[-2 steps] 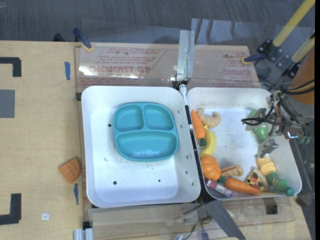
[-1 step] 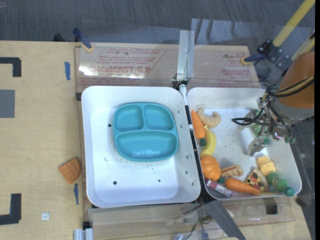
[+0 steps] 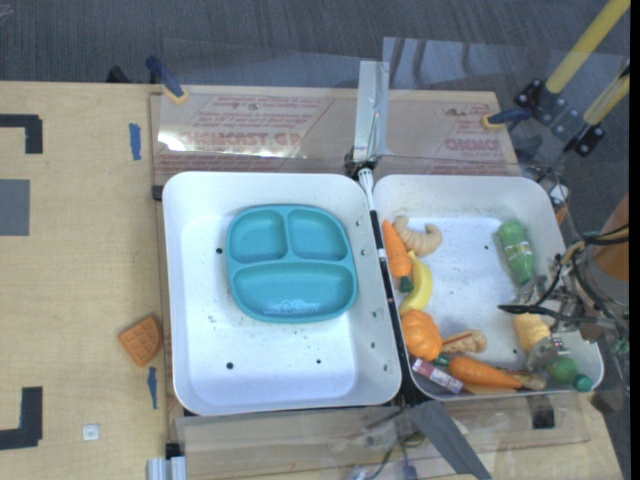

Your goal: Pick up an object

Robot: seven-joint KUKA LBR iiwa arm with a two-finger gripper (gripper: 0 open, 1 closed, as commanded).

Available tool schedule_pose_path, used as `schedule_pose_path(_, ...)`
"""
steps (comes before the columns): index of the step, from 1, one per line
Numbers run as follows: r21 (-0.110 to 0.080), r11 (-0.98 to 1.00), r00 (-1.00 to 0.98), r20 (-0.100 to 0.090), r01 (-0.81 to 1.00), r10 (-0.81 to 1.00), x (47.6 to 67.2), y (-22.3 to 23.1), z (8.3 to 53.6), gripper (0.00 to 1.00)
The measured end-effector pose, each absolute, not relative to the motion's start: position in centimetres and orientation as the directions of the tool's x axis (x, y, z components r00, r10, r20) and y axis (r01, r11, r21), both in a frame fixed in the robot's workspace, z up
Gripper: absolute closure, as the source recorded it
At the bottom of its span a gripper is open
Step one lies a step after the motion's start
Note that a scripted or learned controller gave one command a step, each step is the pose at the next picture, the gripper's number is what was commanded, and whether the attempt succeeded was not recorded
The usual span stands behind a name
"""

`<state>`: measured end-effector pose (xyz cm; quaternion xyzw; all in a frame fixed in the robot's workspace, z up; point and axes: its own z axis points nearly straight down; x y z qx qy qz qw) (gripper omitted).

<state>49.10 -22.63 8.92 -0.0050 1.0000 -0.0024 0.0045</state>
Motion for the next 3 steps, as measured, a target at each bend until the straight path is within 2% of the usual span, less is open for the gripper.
schedule_pose_path(1,-0.002,0.997,-0.997,-0.014,-0.073,-0.073,56.6,-18.3,8.9,0.0)
schedule_pose_path(2,-0.004,0.967,-0.967,-0.011,-0.253,-0.253,63.6,-19.3,8.8,0.0)
schedule_pose_path(3,-0.003,0.959,-0.959,-0.005,-0.283,-0.283,61.6,-22.4,8.8,0.0)
